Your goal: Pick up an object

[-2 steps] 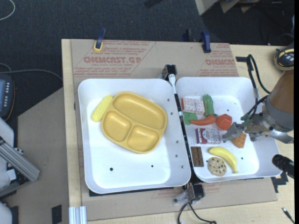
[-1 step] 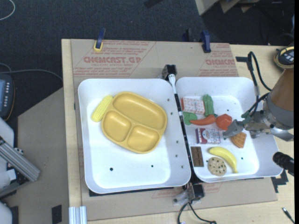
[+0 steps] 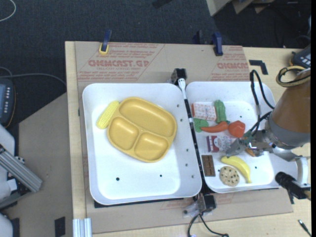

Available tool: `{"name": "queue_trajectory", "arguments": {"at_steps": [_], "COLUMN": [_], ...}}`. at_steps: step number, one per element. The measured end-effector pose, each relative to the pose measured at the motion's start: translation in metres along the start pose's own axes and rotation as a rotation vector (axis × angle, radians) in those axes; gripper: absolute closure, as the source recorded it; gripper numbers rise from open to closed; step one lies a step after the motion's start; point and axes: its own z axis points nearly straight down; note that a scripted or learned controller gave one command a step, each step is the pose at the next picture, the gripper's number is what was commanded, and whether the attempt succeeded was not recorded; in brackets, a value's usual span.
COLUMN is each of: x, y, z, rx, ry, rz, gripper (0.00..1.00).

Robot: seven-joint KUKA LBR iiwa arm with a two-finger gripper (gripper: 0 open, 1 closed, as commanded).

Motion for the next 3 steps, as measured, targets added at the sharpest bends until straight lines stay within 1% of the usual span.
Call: {"name": "queue_trajectory", "arguments": {"at_steps": [1, 2, 3], "x": [0.001, -0.001, -0.006], "y": [-0.001, 0.003, 0.002], "z": [0.053, 0.038, -0.005], "rx": [0.000, -0.017, -0.011], "ry": [-0.001, -0.007, -0.006], "rz": [0.000, 0.000, 0.000], "gripper": [0.00, 1.00, 1.00]}}
